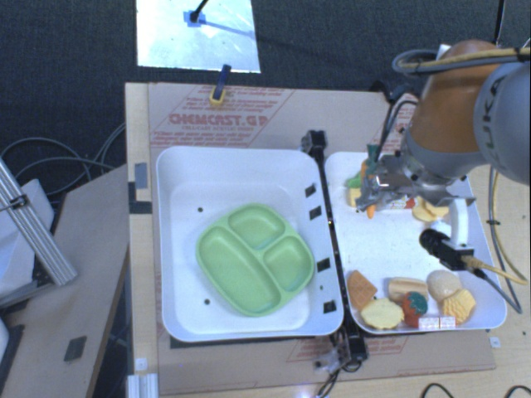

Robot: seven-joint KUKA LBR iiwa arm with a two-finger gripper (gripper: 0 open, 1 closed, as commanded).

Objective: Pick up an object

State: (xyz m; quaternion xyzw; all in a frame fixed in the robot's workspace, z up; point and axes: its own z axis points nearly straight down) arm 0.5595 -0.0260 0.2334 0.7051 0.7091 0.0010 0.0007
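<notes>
Camera view: I look down on two white bins side by side.
Bins: two. The left bin (178, 189) is in the middle of the frame, and the right bin (390, 251) is at the right.
Plate: one green plate (254, 258) lies flat in the left bin. It is smooth, with round corners and three dips.
Toy food, low right: about five small pieces sit in a bunch at the bottom of the right bin. I see a tan wedge (360, 288), a bumpy yellow round piece (381, 313), a pale egg shape (442, 283), a red and teal piece (413, 305), and a yellow ridged piece (459, 306).
Toy food, upper right: more small pieces lie by my pincer, with a pale yellow slice (428, 212) beside it. I cannot count them.
My pincer (375, 191): it hangs over the top of the right bin. I cannot tell how wide it is.
Open room: the middle of the right bin floor is bare white. The left bin has bare floor around the plate.
</notes>
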